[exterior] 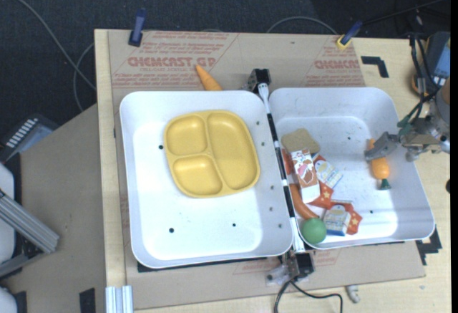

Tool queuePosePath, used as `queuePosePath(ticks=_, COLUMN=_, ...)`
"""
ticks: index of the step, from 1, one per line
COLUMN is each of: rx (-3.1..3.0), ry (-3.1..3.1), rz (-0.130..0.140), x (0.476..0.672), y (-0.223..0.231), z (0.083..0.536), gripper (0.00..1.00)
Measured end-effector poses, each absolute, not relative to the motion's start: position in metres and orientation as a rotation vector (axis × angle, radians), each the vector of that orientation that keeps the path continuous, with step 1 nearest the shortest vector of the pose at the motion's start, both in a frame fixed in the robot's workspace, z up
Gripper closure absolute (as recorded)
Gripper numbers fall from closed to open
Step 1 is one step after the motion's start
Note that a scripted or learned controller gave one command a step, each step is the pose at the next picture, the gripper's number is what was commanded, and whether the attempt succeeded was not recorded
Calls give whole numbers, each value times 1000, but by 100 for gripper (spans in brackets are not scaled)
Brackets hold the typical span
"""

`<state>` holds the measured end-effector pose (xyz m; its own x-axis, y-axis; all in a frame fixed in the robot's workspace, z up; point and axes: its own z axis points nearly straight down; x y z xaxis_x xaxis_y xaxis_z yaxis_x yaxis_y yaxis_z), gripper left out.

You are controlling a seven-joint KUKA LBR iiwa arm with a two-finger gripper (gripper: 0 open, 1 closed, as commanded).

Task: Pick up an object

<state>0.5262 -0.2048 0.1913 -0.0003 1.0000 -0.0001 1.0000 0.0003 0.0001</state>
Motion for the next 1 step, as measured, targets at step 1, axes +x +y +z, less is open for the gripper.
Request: queuePosePath(ticks=1, rx=2220, ry=2229, rz=7, x=551, y=-216, z=85, gripper=0)
